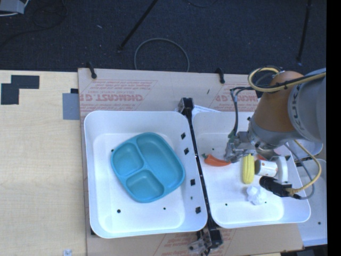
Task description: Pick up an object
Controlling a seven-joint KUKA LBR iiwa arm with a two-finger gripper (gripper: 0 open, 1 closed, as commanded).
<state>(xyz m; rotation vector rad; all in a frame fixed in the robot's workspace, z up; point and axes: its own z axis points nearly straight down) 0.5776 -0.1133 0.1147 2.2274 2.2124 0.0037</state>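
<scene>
White plastic, two shallow bins side by side. The left bin [101, 217] holds a blue divided plate [146, 166], lying flat. The right bin [234, 217] holds three loose items: an orange carrot-like piece [216, 161] near the divider, a yellow corn cob [248, 169] standing roughly lengthwise beside it, and a small white crumpled object [256, 196] nearer the front.

The arm [282, 111] reaches into the right bin. Gripper [234, 149] is low over the carrot's right end; whether it is open or closed, I cannot tell from this angle.

Risks, as judged: carrot and corn lie close together, so a descent slightly off could nudge one into the other or catch both. The carrot is thin and low, and could slip out on closing. The cables trailing near the wrist might snag.
</scene>
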